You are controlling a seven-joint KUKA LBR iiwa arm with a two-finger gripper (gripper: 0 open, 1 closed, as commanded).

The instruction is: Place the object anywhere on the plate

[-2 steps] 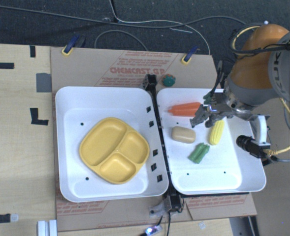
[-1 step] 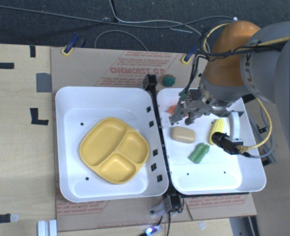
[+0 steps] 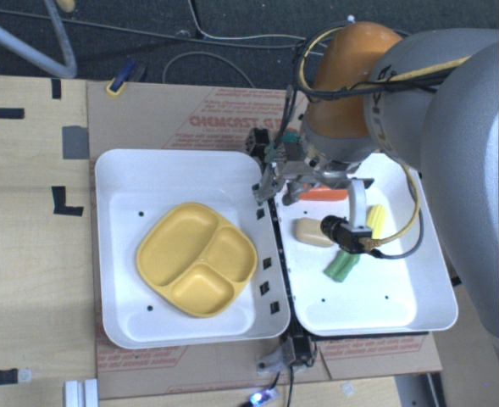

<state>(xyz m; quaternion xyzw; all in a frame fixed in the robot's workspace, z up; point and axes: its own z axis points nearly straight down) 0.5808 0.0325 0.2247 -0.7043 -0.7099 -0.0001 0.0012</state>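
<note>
My arm comes in from three o'clock, the orange band sitting above my wrist, and my jaws hang over the seam where the two white bins meet, near the upper end of it. From this slanted look down I cannot tell how my jaws are set, and I see nothing between them. The yellow plate, a divided dish with three compartments, lies in the left bin, toward its middle and a little to six o'clock, with nothing on it. The task's things are all in the right bin: an orange piece just at three o'clock of my wrist, a tan block below it at six o'clock, a yellow piece toward three o'clock of that, and a green piece lying tilted at about five o'clock of the tan block. A black fitting on my cable partly covers the tan block and the green piece. The bins rest on cardboard spread over the counter.
</note>
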